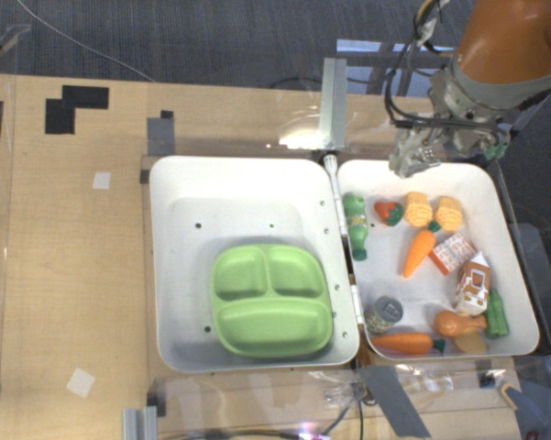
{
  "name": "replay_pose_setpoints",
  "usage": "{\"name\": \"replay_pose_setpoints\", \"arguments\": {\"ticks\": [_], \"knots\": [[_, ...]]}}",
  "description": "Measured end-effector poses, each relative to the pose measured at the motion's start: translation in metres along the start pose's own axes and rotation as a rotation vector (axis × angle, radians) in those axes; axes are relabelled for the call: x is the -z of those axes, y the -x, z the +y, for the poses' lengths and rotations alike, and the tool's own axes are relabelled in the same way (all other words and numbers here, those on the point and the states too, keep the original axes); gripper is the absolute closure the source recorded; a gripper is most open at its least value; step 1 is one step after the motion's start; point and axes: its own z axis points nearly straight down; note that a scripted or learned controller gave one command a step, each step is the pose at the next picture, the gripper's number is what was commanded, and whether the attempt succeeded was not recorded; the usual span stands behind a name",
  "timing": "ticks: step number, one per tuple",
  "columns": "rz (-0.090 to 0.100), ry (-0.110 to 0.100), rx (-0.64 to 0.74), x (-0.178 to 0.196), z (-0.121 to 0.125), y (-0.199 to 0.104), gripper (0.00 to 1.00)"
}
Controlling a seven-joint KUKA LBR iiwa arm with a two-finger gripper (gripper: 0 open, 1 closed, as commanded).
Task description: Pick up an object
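Note:
The right bin [509, 218] holds several toy foods: a green bottle-like piece [355, 218], a red strawberry [389, 212], two yellow corn pieces [418, 209] [450, 213], an orange carrot [417, 251], a small carton [452, 252], a milk carton [474, 282], a tin can [384, 313], a long orange piece [403, 343] and a drumstick [458, 324]. My gripper [414, 159] hangs over the bin's far left corner, above and behind the strawberry and corn. Nothing shows between its fingers.
The left bin [179, 200] bears a green divided plate [270, 299] in its near half. A metal post [334, 99] stands behind the seam between the bins. Cables hang by the arm's wrist [495, 35].

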Motion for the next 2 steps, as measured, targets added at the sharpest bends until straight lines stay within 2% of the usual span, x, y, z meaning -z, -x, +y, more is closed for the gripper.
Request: {"name": "replay_pose_setpoints", "arguments": {"ticks": [1,2], "knots": [[-0.013,-0.004,0.001,0.014,0.000,0.003,1.00],[0.024,0.005,-0.267,0.073,0.030,0.029,1.00]]}}
